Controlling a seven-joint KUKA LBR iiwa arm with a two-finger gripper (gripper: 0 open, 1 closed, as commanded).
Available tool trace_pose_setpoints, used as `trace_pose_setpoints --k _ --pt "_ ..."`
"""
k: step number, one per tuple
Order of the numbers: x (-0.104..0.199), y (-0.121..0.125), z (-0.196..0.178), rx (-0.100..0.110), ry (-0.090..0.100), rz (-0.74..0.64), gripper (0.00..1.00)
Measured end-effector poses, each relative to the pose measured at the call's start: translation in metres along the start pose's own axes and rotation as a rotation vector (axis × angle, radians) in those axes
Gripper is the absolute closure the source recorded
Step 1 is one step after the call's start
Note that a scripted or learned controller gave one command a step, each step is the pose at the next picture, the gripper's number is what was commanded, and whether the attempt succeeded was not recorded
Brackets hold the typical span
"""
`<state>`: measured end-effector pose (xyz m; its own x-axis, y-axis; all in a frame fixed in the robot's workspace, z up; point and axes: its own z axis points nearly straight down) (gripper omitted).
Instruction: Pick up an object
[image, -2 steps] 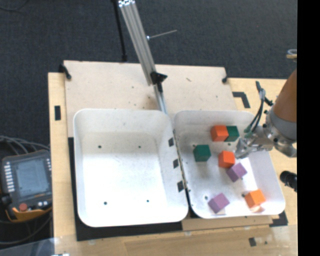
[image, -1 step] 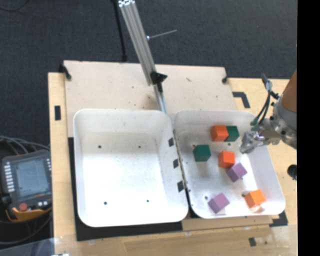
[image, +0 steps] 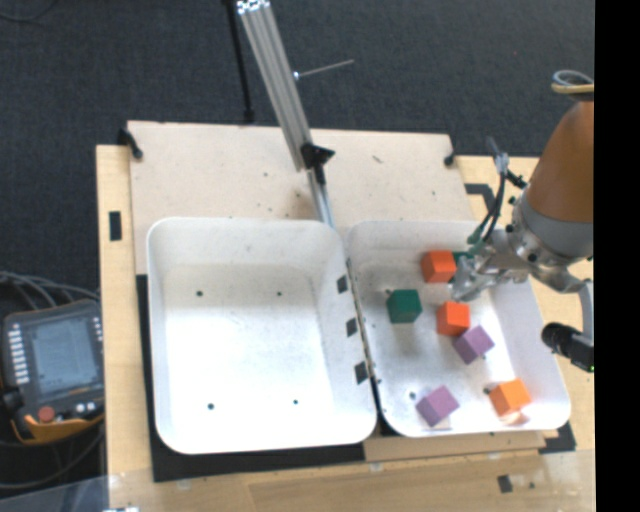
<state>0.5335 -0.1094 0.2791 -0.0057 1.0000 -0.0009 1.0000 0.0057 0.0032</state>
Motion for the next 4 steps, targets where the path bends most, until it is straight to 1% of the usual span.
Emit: trace_pose_setpoints --k 2,3,4 --pt "0.1 0.021 0.032 0.005 0.002 0.0 1.0" --pt "0.147 0.028 0.027 0.002 0.002 -0.002 1.0" --pt "0.195 0.041 0.041 0.003 0.001 -0.001 1.0"
